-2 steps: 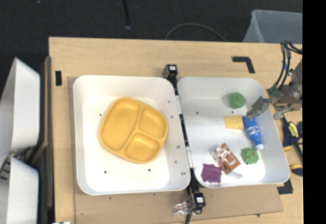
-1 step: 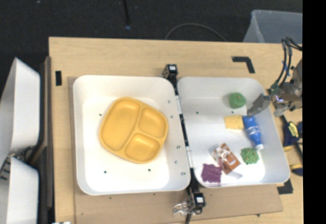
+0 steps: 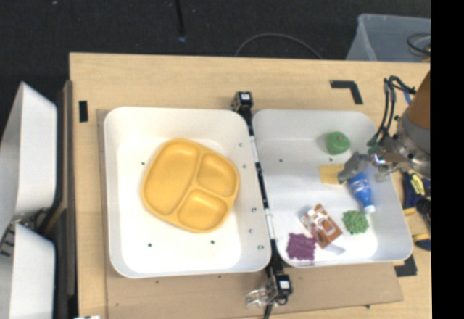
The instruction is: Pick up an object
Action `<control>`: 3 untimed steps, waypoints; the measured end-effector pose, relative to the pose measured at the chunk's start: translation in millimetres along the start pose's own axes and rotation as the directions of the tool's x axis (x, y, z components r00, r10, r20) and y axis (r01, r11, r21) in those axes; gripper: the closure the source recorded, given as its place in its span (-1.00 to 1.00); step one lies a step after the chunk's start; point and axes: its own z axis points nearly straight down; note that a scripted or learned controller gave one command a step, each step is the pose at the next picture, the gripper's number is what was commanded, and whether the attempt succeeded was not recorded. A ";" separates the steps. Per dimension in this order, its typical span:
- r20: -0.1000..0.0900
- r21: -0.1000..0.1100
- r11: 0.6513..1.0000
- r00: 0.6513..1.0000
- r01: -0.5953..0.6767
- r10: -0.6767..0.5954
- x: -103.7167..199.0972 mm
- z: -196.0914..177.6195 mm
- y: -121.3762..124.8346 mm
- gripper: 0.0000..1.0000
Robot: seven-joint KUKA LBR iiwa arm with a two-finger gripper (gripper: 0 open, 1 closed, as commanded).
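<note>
Fingers: the grey two-finger gripper (image 3: 362,167) sits low over the right bin, its dark metal fingers (image 3: 357,164) pointing left; whether they are apart or closed cannot be told from this slanted view.

Contact: the blue-and-white tube-shaped object (image 3: 361,191) lies directly below and against the gripper's tip, its upper end hidden under the fingers; no object can be seen clamped between them (touching is likely, holding is not shown).

Nearest neighbours: a flat pale-yellow piece (image 3: 331,175) lies just left of the fingers; a round green ball-like object (image 3: 337,142) sits above it, apart from the gripper.

Farther contents: a small green leafy-textured lump (image 3: 355,222) lies just below the tube; a brown-and-white printed packet (image 3: 321,225) and a purple fuzzy scrap (image 3: 301,246) lie near the bin's lower edge.

Container: all of these rest on the floor of the shallow white right bin (image 3: 290,129).

Left side: the shallow white left bin (image 3: 123,238) bears a yellow three-compartment plastic plate (image 3: 190,185), well apart from the gripper.

Progress: judged as the reaching or grasping stage; nothing is lifted, every object appears to lie on the bin floor, and closing on a target and raising it remain.
</note>
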 end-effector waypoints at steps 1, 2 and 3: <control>0.001 -0.002 1.000 1.000 -0.001 0.001 -6.2 50.2 -9.2 -1.00; -0.007 -0.005 1.000 1.000 0.003 -0.003 -4.1 99.2 -7.1 -1.00; -0.003 -0.009 1.000 1.000 0.000 0.000 -6.2 88.0 -6.9 1.00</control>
